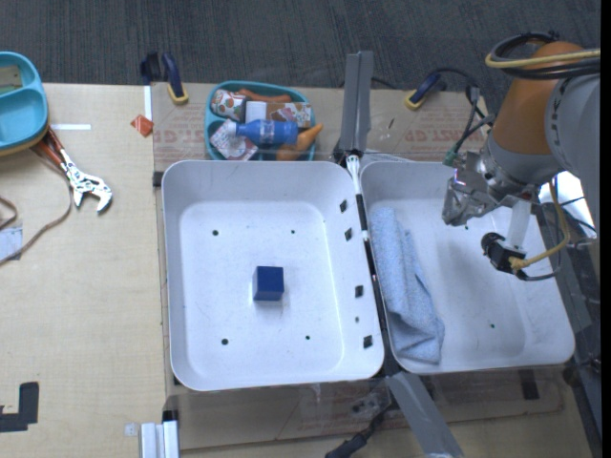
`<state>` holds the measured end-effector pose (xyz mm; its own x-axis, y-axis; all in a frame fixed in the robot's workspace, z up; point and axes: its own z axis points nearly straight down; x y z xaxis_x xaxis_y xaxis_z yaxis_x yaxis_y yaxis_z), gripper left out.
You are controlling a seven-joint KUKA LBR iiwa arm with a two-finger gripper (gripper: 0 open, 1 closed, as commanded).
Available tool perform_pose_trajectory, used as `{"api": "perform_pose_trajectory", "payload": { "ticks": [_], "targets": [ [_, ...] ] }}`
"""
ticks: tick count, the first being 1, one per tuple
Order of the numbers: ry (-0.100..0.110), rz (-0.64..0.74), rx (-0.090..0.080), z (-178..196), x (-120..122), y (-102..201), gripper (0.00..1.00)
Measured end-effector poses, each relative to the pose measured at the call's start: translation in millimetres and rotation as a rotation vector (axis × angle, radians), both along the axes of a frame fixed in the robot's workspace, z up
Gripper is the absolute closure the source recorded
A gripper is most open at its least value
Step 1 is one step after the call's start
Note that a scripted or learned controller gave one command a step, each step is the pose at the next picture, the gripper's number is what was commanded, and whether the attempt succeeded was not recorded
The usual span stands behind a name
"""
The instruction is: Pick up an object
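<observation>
Camera view, looking down on the bench [86,303]. Left bin [181,284]: one blue block [269,283] just below the middle of its floor, nothing touching it. Right bin [496,346]: a pale blue cloth [406,289] lies crumpled along the left wall, running toward the near left corner. Gripper [461,208] hangs above the right bin's far edge, well apart from cloth and block; nothing seen in it; whether it is open or closed, cannot tell. Orange band [525,103] above the wrist. Behind the left bin's far edge, a small teal tub [260,122] of mixed items. Wrench [81,184] near the bench's far left corner.
</observation>
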<state>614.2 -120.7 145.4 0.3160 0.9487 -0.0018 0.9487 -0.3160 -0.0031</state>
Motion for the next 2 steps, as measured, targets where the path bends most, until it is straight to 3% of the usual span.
{"api": "perform_pose_trajectory", "payload": {
  "ticks": [1,2],
  "targets": [
    [-0.004,0.429,0.000,44,4,-23,1.00],
    [-0.001,0.188,0.001,-30,-17,7,1.00]
  ]
}}
